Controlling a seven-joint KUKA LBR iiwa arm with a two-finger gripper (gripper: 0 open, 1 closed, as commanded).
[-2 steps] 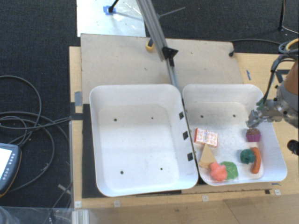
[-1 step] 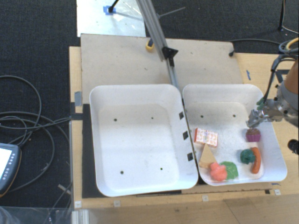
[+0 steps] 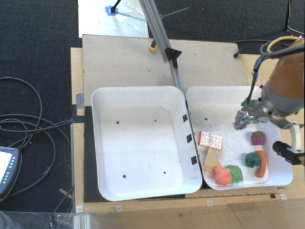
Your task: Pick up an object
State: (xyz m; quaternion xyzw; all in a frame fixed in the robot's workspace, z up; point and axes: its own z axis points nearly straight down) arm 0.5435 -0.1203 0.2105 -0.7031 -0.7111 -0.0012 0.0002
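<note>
Pink toy low in bin, hand well above-right.

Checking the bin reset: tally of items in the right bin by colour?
Red-and-white box: 1
Tan wedge: 1
Salmon-pink lump: 1
Green lump: 1
Teal lump: 1
Orange stick: 1
Maroon cupcake-like piece: 1
Total: 7, all in the right bin. The gripper hangs above them.
</note>
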